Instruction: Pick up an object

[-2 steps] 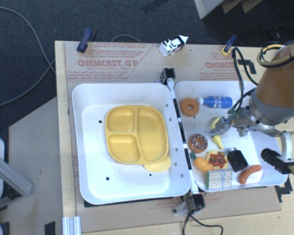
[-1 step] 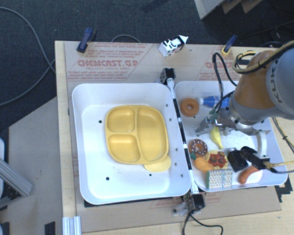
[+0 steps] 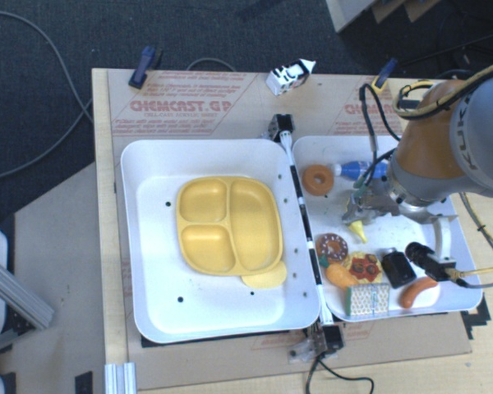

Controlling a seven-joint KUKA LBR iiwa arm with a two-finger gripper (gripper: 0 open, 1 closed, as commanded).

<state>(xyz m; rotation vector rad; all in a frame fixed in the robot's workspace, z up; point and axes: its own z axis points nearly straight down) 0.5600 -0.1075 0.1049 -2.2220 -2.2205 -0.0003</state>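
Yellow small pointed plastic piece (image 3: 359, 231) lies in right white bin (image 3: 468, 302), just under gripper (image 3: 360, 212). Looks light, hard, a bit slippery; best pinched across thin sides. Gripper hangs low over it; grip state cannot tell. Brown toy donut (image 3: 318, 180) near. Yellow divided plate (image 3: 228, 224) sits in left white bin (image 3: 148, 220).

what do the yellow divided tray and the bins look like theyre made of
Yellow divided tray: likely moulded plastic, going by its smooth rounded compartments and soft satin sheen. Left bin and right bin: probably thin formed plastic, glossy white with rounded corners; painted metal can't be ruled out.
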